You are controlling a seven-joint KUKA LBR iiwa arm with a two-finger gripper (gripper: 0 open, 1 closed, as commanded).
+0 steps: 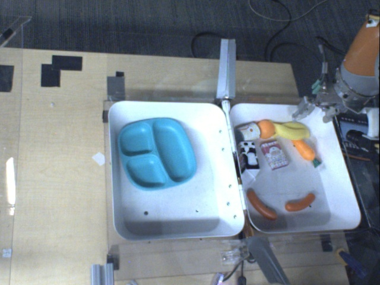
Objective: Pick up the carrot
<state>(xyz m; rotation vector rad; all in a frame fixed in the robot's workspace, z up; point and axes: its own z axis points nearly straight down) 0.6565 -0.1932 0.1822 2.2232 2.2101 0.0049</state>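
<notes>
The carrot (304, 151) is a short orange piece with a green tip. It lies in the right bin (350, 209) near its right wall, just below a yellow banana (291, 130). My gripper (313, 111) hangs over the bin's far right corner, above the banana's right end and up-right of the carrot, apart from both. Its fingers (301, 109) are spread open with nothing between them. The grey arm with its orange band (362, 52) comes in from the upper right.
The right bin also holds an orange (266, 129), a white item (249, 131), a black-and-white carton (249, 155), a small card pack (274, 155) and two sausages (261, 204) (299, 203). A blue divided plate (157, 152) lies in the left bin (178, 227).
</notes>
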